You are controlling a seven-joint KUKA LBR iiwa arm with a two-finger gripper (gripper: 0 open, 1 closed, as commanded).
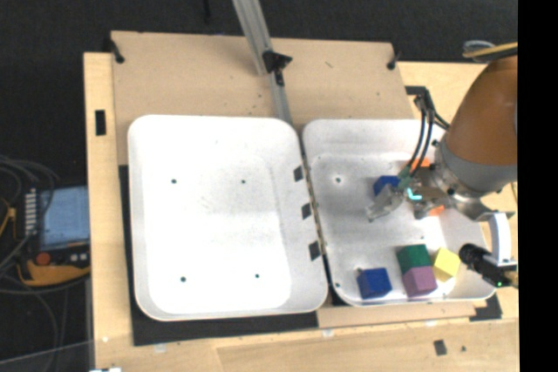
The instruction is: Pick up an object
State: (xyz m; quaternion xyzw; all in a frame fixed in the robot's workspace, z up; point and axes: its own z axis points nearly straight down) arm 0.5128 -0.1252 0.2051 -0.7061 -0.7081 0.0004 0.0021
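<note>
Right of the frame's middle, the gripper (384, 206) hangs over the right bin (349, 148), with the grey and orange arm (484, 131) coming from the right edge. Its pale fingers point to the left and down, and a small blue object (385, 186) sits just at their upper side; I cannot tell if the fingers are open or closed, or if they touch it. Along the lower rim of this bin four blocks lie close together: a blue cube (374, 282), a green cube (413, 258), a purple cube (421, 279) touching the green one, and a yellow cube (446, 264) just beside them on the right. They look matte, with sharp edges. The middle and the upper left part of this bin are free, so there is open room around the gripper on its left. The left bin (218, 213) is a smooth white tray with rounded corners and few dark dots. Both bins touch at the middle, on a tan wooden bench (253, 70). A thin metal pole (248, 0) goes slanted from the top of the frame down to the bins
</note>
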